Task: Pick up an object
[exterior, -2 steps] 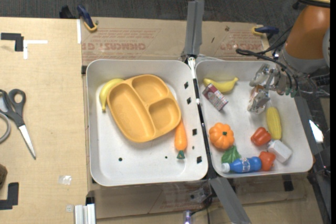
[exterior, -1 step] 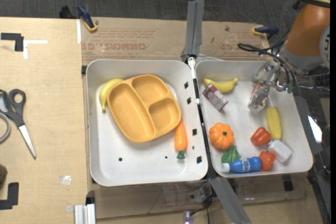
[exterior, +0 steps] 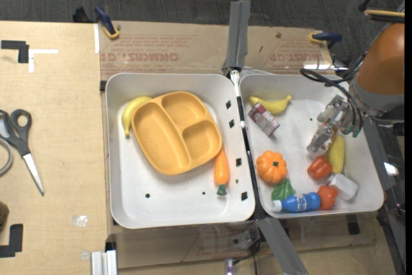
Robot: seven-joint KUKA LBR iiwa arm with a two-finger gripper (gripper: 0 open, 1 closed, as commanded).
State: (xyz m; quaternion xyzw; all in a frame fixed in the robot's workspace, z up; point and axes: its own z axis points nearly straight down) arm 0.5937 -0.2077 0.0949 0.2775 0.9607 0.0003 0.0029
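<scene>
My gripper (exterior: 321, 136) hangs low over the right side of the right bin (exterior: 293, 138), reaching in from the right at a slant. Nothing shows held in it. Its tip lies just left of a yellow oblong piece (exterior: 337, 152) and just above a red pepper (exterior: 319, 168). Further left in this bin lie an orange pumpkin (exterior: 271, 166), a small banana (exterior: 272, 104) and a dark red can (exterior: 264, 119). Along the bin's front edge are a green leafy piece (exterior: 282, 190), a blue bottle (exterior: 300, 203), a red-orange piece (exterior: 327, 196) and a white block (exterior: 345, 185).
The left bin (exterior: 129, 196) holds a yellow divided plate (exterior: 175, 132), a banana (exterior: 131, 114) tucked at its left and a carrot (exterior: 221, 170) at its right. Scissors (exterior: 22, 145) lie on the wooden bench far left. A grey bar (exterior: 238, 35) stands behind the bins' shared wall.
</scene>
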